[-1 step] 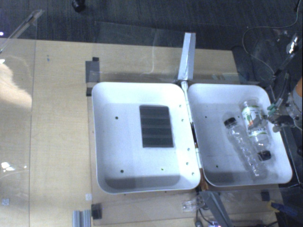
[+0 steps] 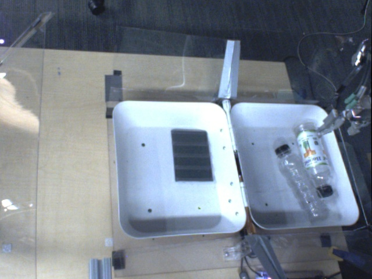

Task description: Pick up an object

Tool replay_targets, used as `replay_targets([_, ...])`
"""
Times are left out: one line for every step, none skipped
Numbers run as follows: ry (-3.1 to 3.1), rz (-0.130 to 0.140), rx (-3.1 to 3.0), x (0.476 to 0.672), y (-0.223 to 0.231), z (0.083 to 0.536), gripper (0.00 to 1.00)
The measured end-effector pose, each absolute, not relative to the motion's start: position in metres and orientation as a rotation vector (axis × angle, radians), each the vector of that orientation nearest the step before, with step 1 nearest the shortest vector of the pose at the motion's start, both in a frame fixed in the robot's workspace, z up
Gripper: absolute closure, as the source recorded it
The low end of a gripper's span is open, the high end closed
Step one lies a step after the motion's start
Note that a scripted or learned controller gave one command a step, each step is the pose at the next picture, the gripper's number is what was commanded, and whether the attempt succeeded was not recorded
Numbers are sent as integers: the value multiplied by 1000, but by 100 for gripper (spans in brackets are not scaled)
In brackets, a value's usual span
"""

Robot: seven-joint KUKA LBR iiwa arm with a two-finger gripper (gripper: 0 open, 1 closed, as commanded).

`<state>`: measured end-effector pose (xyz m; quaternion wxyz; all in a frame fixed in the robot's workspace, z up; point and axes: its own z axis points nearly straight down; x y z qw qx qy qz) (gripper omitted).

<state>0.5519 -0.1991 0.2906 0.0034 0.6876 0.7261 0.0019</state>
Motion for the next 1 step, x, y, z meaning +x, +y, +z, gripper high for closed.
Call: replay_targets([2445, 4, 1967, 576, -184, 197, 0])
